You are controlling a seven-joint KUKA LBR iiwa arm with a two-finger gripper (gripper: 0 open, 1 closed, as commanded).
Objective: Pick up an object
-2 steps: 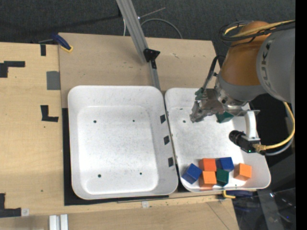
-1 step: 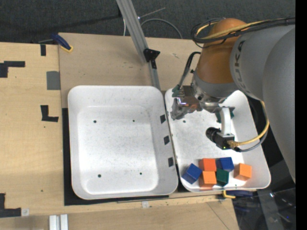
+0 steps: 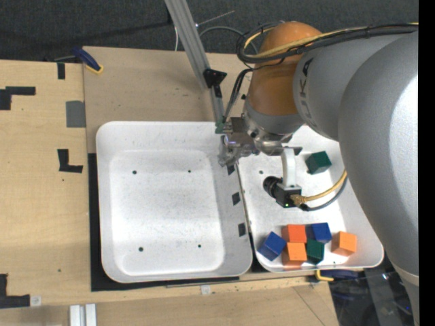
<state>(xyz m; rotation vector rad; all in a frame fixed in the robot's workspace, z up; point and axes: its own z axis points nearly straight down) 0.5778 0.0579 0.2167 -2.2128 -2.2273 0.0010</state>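
Several small blocks lie in the right bin [image 3: 367,253]. A dark green block [image 3: 317,161] sits alone near its far side. Along the near edge cluster a blue block [image 3: 272,244], an orange block [image 3: 296,233], a second blue block [image 3: 319,231], another orange block [image 3: 296,252], a dark green block [image 3: 315,250] and an orange block [image 3: 345,243]. My gripper [image 3: 230,156] hangs over the rims where the two bins meet, toward their far end, well away from every block. Nothing shows in its grasp. The arm's bulk hides the right bin's far right part.
The left bin [image 3: 109,182] is a shallow white tray with dark specks on its floor. A slanted metal rod [image 3: 194,43] reaches down to the gripper from the top. A black cable fitting [image 3: 280,190] hangs under the wrist over the right bin.
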